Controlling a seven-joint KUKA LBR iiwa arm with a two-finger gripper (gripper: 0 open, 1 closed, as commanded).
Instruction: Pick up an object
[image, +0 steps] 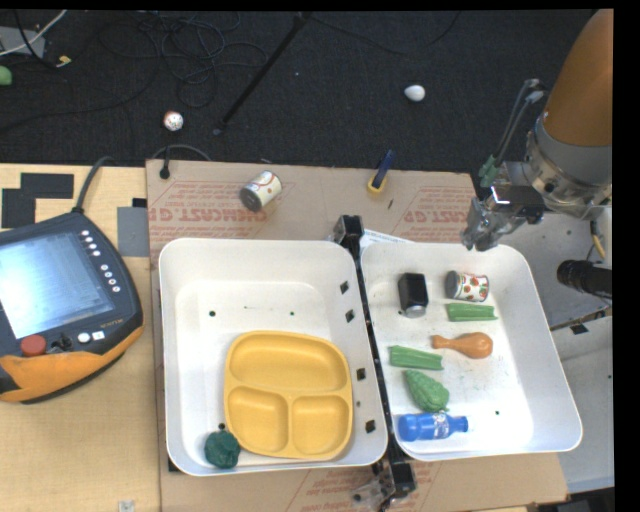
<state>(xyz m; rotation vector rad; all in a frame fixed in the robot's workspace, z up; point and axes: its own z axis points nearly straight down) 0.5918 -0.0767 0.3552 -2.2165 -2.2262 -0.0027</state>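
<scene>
A: Contents of right white bin? 
B: Black cylinder, red-white can, green sticks, orange drumstick, blue bottle.
A: Left white bin? 
B: Yellow divided tray, green lump.
A: Gripper? 
B: Over right bin's far rim; finger state indiscernible.

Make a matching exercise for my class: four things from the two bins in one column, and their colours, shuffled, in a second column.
Things:
1. divided plate
2. bottle
3. drumstick
4. cylinder beside the red-and-white can

Colours:
A. blue
B. black
C. yellow
D. orange

Pairs: 1-C, 2-A, 3-D, 4-B
</scene>
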